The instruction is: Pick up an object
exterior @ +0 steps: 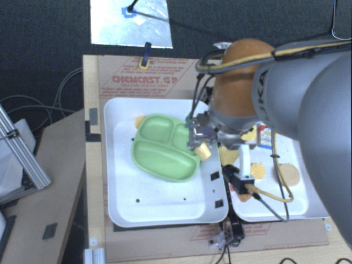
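You are looking at the gripper [199, 143] hanging over the right edge of the green tray [164, 147], which is lying in the left bin [118, 164] on the desk. A small yellow block [203, 150] is sitting right at its tip, seemingly pinched there, so the pick is looking close to done, though not yet lifted clear. The arm is hiding much of the right bin [294, 199] beyond the gripper, and the things there are hard to make out.

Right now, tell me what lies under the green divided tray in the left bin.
A yellow object pokes out from beneath the green divided tray's upper-left edge, on the left bin floor. The tray covers the rest of it, so its shape stays unknown.
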`<state>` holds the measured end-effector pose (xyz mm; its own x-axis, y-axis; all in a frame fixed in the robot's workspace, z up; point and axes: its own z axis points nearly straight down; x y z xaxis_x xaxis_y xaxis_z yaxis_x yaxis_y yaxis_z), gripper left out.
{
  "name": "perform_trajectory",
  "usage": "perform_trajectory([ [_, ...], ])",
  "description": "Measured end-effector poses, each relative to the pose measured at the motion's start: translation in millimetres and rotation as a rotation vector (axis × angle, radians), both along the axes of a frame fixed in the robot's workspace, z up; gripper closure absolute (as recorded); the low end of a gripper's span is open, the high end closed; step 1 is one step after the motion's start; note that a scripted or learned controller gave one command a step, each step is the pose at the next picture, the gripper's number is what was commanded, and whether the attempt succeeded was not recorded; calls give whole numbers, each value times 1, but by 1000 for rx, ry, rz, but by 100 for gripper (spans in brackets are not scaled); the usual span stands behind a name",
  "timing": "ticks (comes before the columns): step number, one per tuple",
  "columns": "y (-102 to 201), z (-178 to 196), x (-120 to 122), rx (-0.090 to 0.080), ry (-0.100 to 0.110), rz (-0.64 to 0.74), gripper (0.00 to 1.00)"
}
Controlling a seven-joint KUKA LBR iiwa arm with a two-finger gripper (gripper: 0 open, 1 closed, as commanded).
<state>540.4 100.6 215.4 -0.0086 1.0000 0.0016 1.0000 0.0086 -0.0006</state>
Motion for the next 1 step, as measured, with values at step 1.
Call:
perform_trajectory([
  [1,5,18,9,0,-3,-2,100],
])
